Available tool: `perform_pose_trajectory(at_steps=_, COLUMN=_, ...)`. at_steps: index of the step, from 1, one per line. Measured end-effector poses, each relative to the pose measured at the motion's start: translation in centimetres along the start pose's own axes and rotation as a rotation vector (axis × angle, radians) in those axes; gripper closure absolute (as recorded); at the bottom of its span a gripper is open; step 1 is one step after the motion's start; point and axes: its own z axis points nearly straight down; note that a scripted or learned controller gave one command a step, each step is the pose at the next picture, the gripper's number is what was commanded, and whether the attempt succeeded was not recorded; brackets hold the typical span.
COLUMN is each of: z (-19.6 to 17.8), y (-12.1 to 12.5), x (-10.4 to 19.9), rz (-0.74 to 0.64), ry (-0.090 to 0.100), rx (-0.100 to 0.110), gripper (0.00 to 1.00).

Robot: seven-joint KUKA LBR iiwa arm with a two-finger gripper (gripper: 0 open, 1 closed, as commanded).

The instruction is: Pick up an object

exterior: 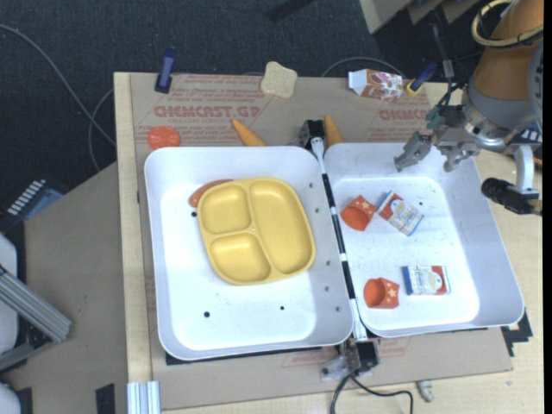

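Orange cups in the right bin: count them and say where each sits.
2. One small orange cup lies near the right white bin's middle-left; the other orange cup lies at its lower left, beside a small carton.

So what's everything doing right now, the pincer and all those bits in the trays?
Pincer: open, holding nothing, over the right bin's far edge.
Yellow plate: right way up, in the left bin, covering part of a red thing.
Upper carton: lying flat beside an orange cup on its side.
Lower carton: lying flat next to the other orange cup.
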Motion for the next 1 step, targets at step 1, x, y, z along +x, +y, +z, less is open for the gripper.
perform_pose_trajectory(at_steps=1, z=10.44, y=-4.01, x=1.21, rz=0.001, ry=0.000, rx=0.000, gripper=0.00)
